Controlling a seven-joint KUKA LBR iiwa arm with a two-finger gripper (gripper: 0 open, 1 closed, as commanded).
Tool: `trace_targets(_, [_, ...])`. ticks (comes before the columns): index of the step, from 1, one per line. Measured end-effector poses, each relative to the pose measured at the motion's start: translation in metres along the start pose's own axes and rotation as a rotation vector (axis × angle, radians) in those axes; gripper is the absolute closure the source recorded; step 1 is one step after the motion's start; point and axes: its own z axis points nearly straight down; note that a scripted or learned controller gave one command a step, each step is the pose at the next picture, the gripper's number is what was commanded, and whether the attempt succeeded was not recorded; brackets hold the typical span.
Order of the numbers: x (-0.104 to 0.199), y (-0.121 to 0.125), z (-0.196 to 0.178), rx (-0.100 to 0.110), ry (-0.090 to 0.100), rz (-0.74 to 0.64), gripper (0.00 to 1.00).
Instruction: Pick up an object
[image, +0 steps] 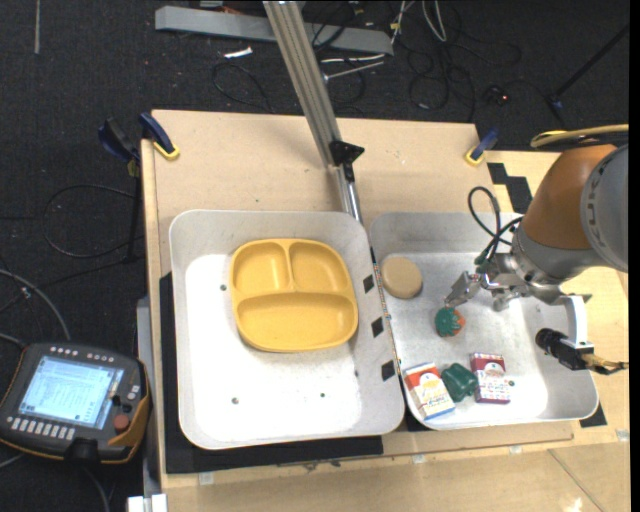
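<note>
The small round green object with a red patch (449, 321) lies on the floor of the right shallow white bin (565, 405), near its middle. The jaws (478, 289) of the grey arm hang just above and to the right of it, spread apart with nothing between the fingers; whether a fingertip touches the green object cannot be told.

Also in the right bin: a round tan disc (402, 277) toward the upper left; a small white and red carton (431, 390) at the lower left; a dark green lump (460, 381) touching that carton on its right; a small maroon and white box (489, 378) just beside the lump.

The left shallow white bin (200, 400) holds one yellow plastic tray with three compartments (294, 294), lying flat in its upper half.

Both bins rest side by side on the tan counter (240, 150).
</note>
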Motion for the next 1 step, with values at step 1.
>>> trace_targets(1, [-0.0001,0.0007,-0.0114,-0.003,0.0,0.0,1.0])
